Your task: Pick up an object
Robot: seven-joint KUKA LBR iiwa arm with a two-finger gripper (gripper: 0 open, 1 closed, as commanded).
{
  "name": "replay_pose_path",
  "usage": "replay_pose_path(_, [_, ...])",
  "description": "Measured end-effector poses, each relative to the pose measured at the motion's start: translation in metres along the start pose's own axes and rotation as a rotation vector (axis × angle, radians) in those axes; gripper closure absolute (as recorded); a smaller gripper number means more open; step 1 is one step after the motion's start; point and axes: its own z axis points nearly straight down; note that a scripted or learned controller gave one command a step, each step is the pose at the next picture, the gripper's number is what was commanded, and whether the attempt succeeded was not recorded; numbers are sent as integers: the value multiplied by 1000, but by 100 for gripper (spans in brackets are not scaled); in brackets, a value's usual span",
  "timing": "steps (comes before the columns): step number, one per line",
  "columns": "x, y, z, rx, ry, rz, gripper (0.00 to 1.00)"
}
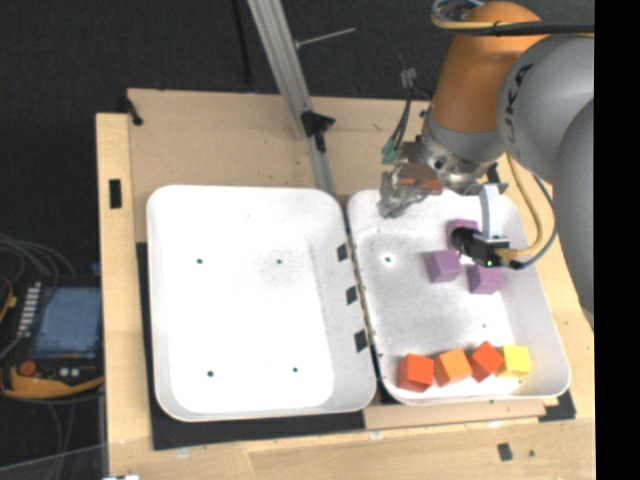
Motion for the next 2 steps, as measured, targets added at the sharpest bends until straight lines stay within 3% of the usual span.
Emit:
replay_pose_path(1, [47,-19,5,2,-1,1,100])
replay_pose_path(2, [106,-21,2,-2,0,-1,100])
